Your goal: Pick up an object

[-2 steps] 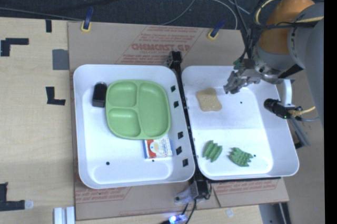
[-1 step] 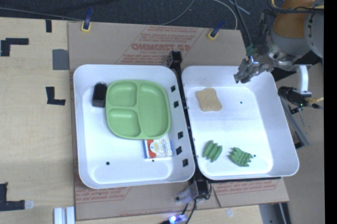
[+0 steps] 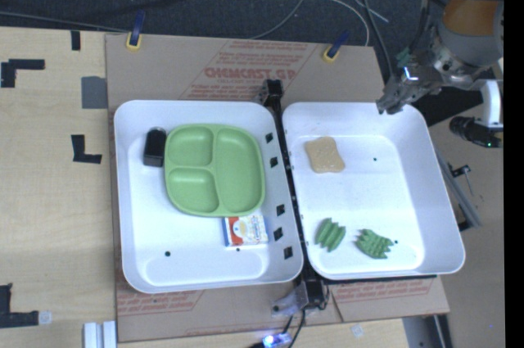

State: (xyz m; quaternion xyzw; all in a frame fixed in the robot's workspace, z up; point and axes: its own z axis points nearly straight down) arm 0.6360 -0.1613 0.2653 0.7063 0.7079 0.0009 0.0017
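In the right bin point(image 3: 409, 174), a tan bread slice point(image 3: 325, 155) lies flat at the far left, with two green pea pods point(image 3: 331, 235) point(image 3: 374, 243) near the front edge. The gripper point(image 3: 391, 102) hovers over the bin's far right corner, apart from all three; whether it is released or clenched cannot be told. A sound pick would centre above the bread, descend vertically, and close across its narrower width. The left bin point(image 3: 139, 199) holds a green divided plate point(image 3: 215, 169), a black block point(image 3: 154, 147) and a small carton point(image 3: 245, 230).

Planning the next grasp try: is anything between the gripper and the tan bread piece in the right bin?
Nothing visible. The gripper sits at the right bin's far corner; bare white floor lies between it and the bread piece.
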